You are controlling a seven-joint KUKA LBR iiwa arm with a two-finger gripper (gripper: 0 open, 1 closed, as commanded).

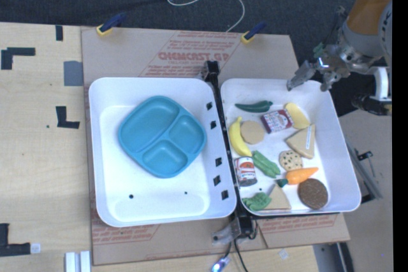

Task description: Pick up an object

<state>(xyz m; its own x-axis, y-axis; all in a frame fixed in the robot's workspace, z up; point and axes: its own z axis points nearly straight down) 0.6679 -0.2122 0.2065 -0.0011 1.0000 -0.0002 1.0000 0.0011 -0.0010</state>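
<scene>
The camera view is showing the grey-and-orange arm reaching in from the right, its claw [310, 78] hovering over the far right rim of the right-hand shallow white bin [341, 143], fingers spread apart and grasping nothing. The candidates for picking are all lying in that bin: a dark green chilli-shaped toy [254, 106] near the far wall, a yellow lemon-like piece [296, 114] just beside a small red-labelled packet [276, 120], a yellow plastic banana [238, 137] along the left wall, a tan round cracker [252, 132] touching it, a pale wedge of toy cheese [302, 143], an orange toy carrot [299, 175], a brown round patty [313, 193] and a small red-and-white can [246, 171]. The lemon-like piece is sitting nearest the claw and looks like the easiest target; I judge the best approach is coming straight down with the fingers straddling its narrow side, since the packet is crowding it on the left. The bin's sloping rim is running close behind it, so descending too far towards the wall is risking a finger striking the edge. More open floor is lying between the chilli and the far right corner. The left-hand white bin [108, 156] is holding a blue three-compartment plastic plate [162, 136], well apart from the work, on the cardboard-covered desk [185, 54].
</scene>
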